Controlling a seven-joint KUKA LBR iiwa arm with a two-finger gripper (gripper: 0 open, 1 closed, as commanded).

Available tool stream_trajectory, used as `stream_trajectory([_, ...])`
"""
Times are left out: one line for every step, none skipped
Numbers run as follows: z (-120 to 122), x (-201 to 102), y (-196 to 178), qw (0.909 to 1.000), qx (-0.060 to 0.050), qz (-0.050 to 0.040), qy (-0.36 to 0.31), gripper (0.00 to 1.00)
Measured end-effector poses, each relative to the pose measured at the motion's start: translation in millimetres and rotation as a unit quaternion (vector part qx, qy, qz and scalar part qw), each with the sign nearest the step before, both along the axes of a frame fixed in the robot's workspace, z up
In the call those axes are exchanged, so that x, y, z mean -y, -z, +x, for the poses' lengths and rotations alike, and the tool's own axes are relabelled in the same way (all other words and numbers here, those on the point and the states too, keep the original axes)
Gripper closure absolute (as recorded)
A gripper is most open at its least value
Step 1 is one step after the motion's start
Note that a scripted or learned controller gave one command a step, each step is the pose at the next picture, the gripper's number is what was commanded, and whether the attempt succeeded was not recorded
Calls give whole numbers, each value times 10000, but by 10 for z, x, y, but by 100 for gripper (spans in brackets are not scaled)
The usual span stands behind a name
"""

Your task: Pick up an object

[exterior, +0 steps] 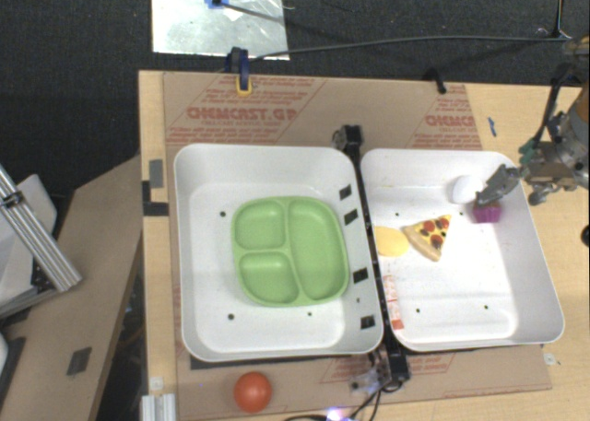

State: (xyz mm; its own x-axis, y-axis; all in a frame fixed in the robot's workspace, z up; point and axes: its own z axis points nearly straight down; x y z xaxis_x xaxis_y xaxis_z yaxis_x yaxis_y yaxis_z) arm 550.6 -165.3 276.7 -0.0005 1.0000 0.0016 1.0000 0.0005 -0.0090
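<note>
The right bin holds a toy pizza slice, a flat yellow disc, a small white lump and a purple block. My gripper reaches in from the right over the bin's far right corner. It is open, with its fingers spread and nothing between them. One dark fingertip hangs just above the purple block and right beside the white lump.
A green divided plate lies in the left bin. An orange ball rests on the bench in front of the left bin. Black clips line the wall between the bins.
</note>
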Motion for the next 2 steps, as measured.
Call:
stream_trajectory([19, -4, -61, 10000, 54, -11, -14, 0])
stream_trajectory([-6, -99, 426, 10000, 45, -7, -7, 0])
